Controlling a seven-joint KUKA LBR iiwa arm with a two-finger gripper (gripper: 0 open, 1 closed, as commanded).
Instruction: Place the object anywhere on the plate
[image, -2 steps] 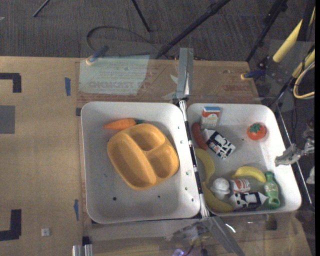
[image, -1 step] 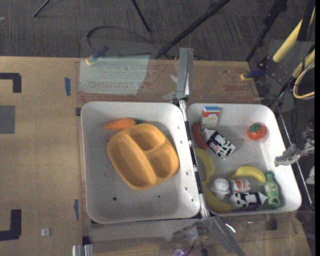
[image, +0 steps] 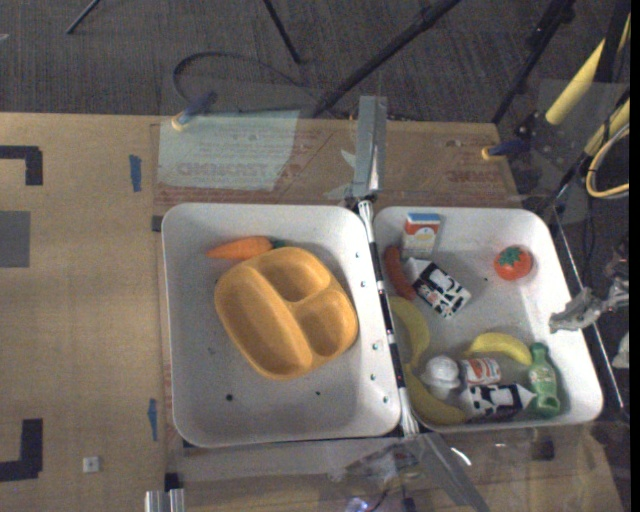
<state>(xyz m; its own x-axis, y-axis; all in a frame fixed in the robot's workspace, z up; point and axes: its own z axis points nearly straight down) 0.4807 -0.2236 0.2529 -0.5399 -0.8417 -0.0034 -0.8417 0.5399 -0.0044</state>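
A yellow plate (image: 285, 311) with three compartments lies in the left bin (image: 190, 330). Nothing rests on it. An orange carrot (image: 240, 247) lies just beyond the plate's far left edge, touching or nearly touching its rim. My gripper (image: 577, 311) is a small grey shape at the right rim of the right bin (image: 560, 245), far from the plate. I see nothing held in it. A red tomato (image: 512, 262) sits to its upper left and a yellow banana (image: 500, 347) to its lower left.
The right bin also holds an orange juice carton (image: 422, 233), a red sausage (image: 398, 272), a cow-patterned carton (image: 440, 289), two more bananas (image: 410, 328), a small can (image: 478, 372), a green bottle (image: 543, 380) and a second cow-patterned carton (image: 495, 400). A metal divider (image: 372, 290) separates the bins.
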